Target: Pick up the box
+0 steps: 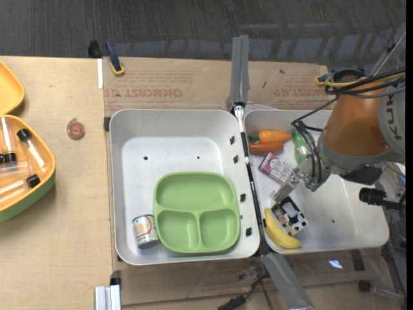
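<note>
Reaching in from the right, the arm [355, 131] angles down-left over the right bin [361, 237], its gripper [288, 213] above the banana [279, 232], grip state unclear.

A robotics lab: a wooden table [58, 250] with two white bins [122, 173] on cardboard [174, 89], a cabled arm [358, 124], grey carpet [193, 11] and sample vials [19, 166] in a tray

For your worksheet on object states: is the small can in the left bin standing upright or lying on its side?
Lying on its side. The can shows its label along its length, beside the green tray.
</note>
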Available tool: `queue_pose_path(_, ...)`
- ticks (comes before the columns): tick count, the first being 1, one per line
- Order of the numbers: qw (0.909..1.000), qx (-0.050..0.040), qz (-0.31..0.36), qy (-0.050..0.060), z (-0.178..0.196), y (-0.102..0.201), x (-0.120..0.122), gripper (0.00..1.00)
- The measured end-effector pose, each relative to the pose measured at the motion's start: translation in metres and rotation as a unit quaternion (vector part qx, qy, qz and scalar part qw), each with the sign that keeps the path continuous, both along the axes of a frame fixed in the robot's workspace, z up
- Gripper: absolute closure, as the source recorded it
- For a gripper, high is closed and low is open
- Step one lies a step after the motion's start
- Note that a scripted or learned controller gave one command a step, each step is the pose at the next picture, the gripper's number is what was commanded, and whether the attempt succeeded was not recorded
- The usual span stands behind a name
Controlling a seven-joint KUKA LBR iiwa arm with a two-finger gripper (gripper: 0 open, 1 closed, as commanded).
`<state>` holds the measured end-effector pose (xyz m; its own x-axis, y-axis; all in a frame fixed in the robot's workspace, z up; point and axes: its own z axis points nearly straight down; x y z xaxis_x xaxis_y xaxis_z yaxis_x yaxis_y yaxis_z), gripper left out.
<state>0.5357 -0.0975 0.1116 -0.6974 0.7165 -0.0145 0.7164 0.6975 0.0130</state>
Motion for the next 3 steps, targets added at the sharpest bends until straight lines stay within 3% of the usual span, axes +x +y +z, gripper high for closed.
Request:
queue_pose_path(1,0.9696,0.0052,-0.244,-0.005,-0.005,-0.022,0.06,0.0)
queue_pose_path(2,0.9568,0.0026,-0.291,0.008,-0.019,-0.011,0.091,0.0)
queue_pose_path(3,0.9579,0.0024,-0.287,0.009,-0.02,-0.056,0.123,0.0)
